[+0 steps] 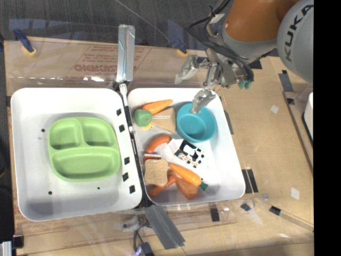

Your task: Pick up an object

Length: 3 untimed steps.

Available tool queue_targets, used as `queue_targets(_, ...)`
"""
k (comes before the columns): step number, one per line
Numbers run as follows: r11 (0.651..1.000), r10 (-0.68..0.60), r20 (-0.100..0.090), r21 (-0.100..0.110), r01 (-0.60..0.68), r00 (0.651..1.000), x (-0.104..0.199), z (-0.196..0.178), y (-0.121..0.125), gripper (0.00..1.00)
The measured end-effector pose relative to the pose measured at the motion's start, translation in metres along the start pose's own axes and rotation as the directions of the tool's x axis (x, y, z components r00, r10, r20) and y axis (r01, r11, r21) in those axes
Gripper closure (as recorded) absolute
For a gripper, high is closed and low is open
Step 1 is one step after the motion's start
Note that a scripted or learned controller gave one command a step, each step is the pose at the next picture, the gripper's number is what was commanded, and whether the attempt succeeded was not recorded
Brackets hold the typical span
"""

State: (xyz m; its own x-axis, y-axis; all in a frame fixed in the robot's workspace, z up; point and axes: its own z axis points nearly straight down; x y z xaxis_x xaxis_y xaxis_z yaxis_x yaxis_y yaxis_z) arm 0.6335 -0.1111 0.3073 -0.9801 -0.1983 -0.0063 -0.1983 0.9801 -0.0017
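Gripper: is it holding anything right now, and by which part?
Nothing visibly held. The gripper hangs over the blue bowl at its far rim, with nothing seen between its fingers.

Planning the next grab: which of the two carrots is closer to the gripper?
The carrot at the right bin's far edge, beside the blue bowl, is closer to the gripper. The other carrot lies toward the near edge.

My left bin (24, 159) holds a divided tray (83, 147). In my right bin (226, 167), the bowl (196, 125) sits behind the slice of bread (155, 172), with one carrot (157, 106) left of the bowl and another carrot (186, 175) right of the bread.
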Motion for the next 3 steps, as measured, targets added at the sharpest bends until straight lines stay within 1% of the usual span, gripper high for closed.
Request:
queue_targets(1, 0.992, 0.124, -0.021, -0.005, -0.124, 0.992, 0.004, 0.164, -0.101, 0.0)
queue_targets(2, 0.904, 0.428, -0.007, 0.001, -0.428, 0.904, -0.011, 0.215, -0.061, 0.0)
queue_targets(3, 0.481, 0.877, -0.005, 0.011, -0.877, 0.481, -0.015, 0.216, 0.0, 0.0)
